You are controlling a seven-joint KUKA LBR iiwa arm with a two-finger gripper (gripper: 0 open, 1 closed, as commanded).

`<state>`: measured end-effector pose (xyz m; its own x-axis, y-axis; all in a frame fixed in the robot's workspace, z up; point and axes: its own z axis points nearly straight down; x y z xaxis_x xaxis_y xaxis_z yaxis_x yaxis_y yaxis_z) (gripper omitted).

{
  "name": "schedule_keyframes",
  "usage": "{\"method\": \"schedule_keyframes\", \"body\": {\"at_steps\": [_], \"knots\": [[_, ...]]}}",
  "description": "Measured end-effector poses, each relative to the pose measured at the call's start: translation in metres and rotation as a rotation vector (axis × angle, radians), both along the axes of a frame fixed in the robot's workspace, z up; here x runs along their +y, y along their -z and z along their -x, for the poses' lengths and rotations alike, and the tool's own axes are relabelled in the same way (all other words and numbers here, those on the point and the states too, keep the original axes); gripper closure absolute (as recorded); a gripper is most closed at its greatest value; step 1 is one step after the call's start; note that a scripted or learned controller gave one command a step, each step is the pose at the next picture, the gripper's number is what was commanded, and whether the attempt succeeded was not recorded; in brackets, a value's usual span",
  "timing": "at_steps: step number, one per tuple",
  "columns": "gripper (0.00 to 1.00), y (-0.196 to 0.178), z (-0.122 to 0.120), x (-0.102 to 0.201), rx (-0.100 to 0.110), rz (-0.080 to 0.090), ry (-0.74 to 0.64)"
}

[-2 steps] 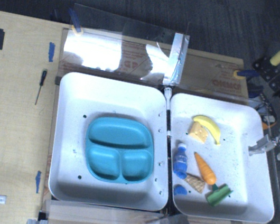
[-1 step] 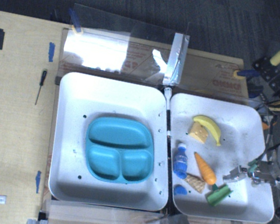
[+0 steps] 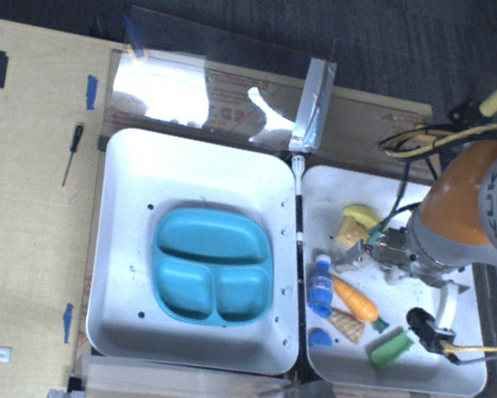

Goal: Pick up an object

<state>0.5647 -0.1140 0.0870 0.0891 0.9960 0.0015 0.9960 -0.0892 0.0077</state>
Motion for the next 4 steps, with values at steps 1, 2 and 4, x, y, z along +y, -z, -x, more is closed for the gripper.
{"method": "schedule_keyframes", "body": {"at_steps": [1, 2, 4], "knots": [[0.00, -0.076, 0.002, -0.017, 0.006, 0.002, -0.133], [0.00, 0.000, 0.058, -0.002, 0.002, 0.002, -0.251], [0.00, 0.000, -0.009, 0.002, -0.002, 0.005, -0.374]]}}
